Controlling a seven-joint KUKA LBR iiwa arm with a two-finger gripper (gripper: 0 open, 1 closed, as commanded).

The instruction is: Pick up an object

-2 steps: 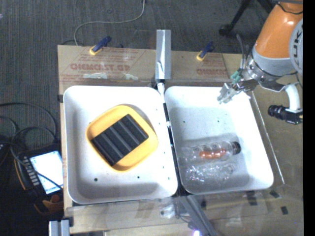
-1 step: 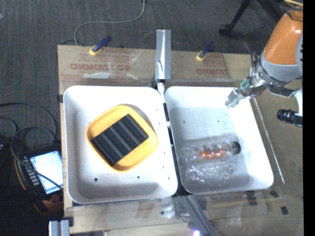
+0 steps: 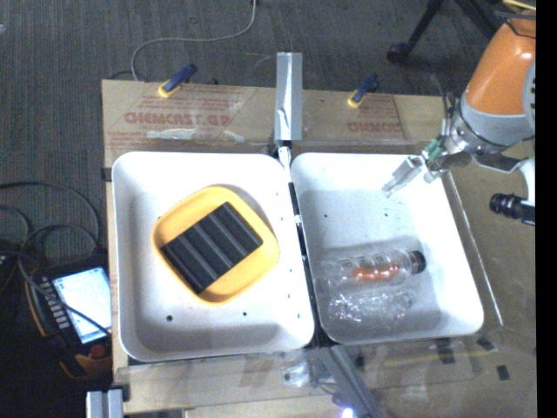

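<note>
claw over the right bin, bottles below

the only writing i can read is red print on the cardboard [image 3: 252,111] behind the bins, something like "chemcast gp" at the left; the print near the right clamp is too blurred to read. two blue-and-yellow clamps [image 3: 177,80] pin that cardboard down.

the left bin [image 3: 139,320] holds one thing: a yellow tray [image 3: 216,242] with a black ribbed top, lying tilted near the middle.

the right bin [image 3: 461,294] holds a clear bottle [image 3: 374,268] on its side, dark cap toward the right, something orange inside. just in front of it lies a second clear bottle [image 3: 365,305], crumpled, touching or nearly so.

my claw [image 3: 402,176] hangs over the bin's far right corner, well apart from both bottles, nothing between its tips. i cannot tell whether it is apart or together.
</note>
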